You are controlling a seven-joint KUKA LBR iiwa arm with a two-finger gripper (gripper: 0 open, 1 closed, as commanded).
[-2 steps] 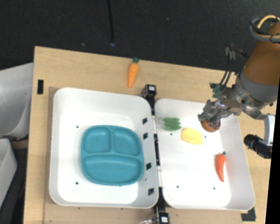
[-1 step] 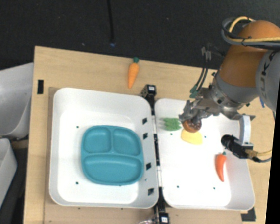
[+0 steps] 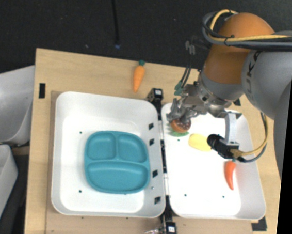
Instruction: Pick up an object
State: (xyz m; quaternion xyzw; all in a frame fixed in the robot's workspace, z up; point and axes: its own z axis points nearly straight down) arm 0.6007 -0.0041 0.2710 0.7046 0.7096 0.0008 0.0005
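Observation:
My gripper [image 3: 179,118] hangs over the upper left corner of the right bin [image 3: 205,198], its fingers pointing down. Right under the fingertips sits a small round brown-red object on a green base [image 3: 178,126]. The fingers appear to straddle its top, and I cannot tell whether they grip it. A yellow lemon-like piece [image 3: 198,142] lies just to its right. A red-orange chili pepper [image 3: 229,175] rests near the bin's right wall.
The left bin [image 3: 68,116] holds a teal divided plate [image 3: 116,161]. An orange carrot [image 3: 138,75] lies on the wooden bench behind the bins. A black fitting on the arm's cable [image 3: 221,144] hangs beside the yellow piece.

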